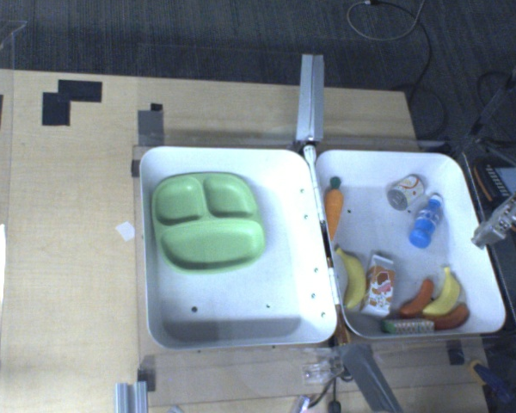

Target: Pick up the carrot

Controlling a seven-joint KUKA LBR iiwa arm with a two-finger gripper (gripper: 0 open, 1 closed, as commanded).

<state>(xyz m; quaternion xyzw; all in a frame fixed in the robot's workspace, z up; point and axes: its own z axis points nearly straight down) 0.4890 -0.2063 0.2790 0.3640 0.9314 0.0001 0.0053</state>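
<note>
While the carrot [334, 211] is seen lying lengthwise against the left wall of the right bin [477, 231], green top pointed away toward the far side, the hand [504, 219] is held out at that bin's right rim, well apart from it, and how far it is opened cannot be told. A banana [353, 278] and a small carton [379, 286] are found just nearer than the carrot, a can [406, 192] and blue bottle [425, 223] further right, and a green tray [208, 221] is left sitting in the left bin [232, 321] on the tabletop [60, 256].

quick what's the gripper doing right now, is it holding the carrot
Gripper: at the right bin's right edge, open or shut cannot be told. The carrot lies in the bin, apart from it.
</note>
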